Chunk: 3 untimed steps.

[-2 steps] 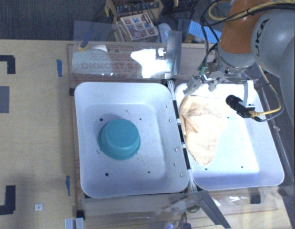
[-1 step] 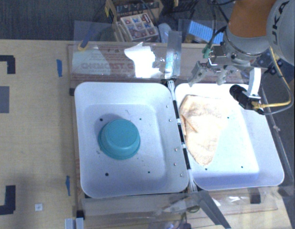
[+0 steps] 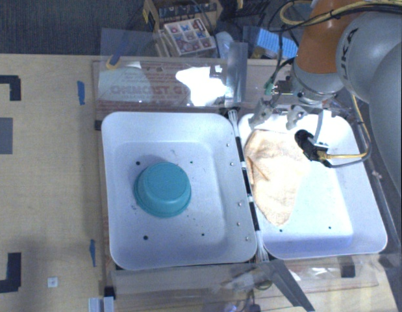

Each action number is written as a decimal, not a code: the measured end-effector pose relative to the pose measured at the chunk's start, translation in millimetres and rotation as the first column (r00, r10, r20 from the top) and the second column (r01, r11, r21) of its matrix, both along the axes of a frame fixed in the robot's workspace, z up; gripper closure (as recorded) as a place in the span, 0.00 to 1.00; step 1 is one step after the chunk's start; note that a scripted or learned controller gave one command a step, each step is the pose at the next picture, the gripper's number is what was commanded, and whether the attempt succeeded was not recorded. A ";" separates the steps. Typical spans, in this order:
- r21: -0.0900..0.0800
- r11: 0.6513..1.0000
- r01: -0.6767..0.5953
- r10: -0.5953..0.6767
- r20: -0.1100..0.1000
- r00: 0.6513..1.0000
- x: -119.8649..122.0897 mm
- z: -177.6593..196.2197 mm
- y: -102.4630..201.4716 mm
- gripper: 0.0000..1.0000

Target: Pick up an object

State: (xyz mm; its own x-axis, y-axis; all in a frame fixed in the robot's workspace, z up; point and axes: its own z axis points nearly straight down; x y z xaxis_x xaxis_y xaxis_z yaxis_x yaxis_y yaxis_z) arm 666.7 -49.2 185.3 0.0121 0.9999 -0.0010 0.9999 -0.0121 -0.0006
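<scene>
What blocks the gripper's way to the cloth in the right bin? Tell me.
Nothing visible does. The gripper hangs over the far end of the right bin, right at the top edge of the tan cloth. The teal bowl sits apart in the left bin.

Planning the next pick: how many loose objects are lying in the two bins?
2. A teal bowl, upside down, in the left bin; a tan cloth in the right bin, against its left wall. The arm may hide something behind it.

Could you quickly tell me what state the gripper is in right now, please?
Gripper: over the far end of the right bin, just above the beige cloth; whether it is open or closed cannot be told.
</scene>
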 end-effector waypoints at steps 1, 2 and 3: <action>-0.003 0.994 -0.112 0.112 0.010 0.994 -1.8 -94.6 -110.8 0.00; -0.002 0.989 -0.149 0.149 0.010 0.989 -15.5 -94.5 -115.3 0.00; -0.004 0.990 -0.141 0.141 0.011 0.990 2.9 -95.0 -103.2 0.00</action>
State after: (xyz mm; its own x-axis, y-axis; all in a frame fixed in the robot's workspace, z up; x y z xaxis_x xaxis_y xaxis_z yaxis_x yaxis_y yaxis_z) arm 669.6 -152.4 90.3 -0.1293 0.9916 -0.0048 0.9916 0.1293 0.0103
